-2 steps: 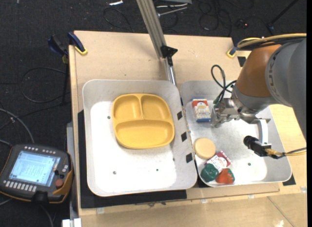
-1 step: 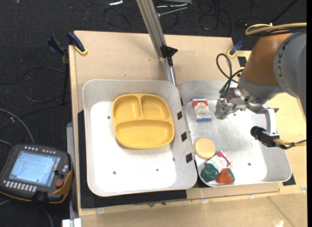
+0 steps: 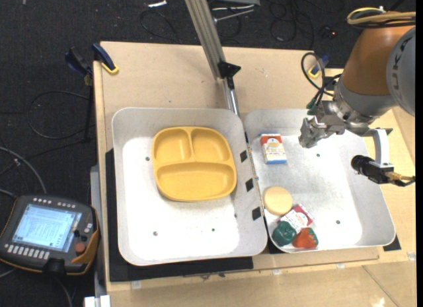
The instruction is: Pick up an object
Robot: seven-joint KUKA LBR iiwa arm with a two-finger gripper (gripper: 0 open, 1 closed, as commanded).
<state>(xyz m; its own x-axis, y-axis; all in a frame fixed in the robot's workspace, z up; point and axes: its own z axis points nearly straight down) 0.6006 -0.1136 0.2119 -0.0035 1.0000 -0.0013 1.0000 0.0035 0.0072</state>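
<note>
The gripper hangs above the right bin, seemingly gripping nothing; its opening cannot be told. A small carton lies just to its left.

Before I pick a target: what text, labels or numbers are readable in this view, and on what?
"UK": partial grey lettering on the arm's orange band, cut off at the edge.
Small carton: red and blue print, too blurred to read.
Red-and-white packet: print unreadable.
Teach pendant: lit screen, text too small.
Yellow tray: no markings visible.
</note>
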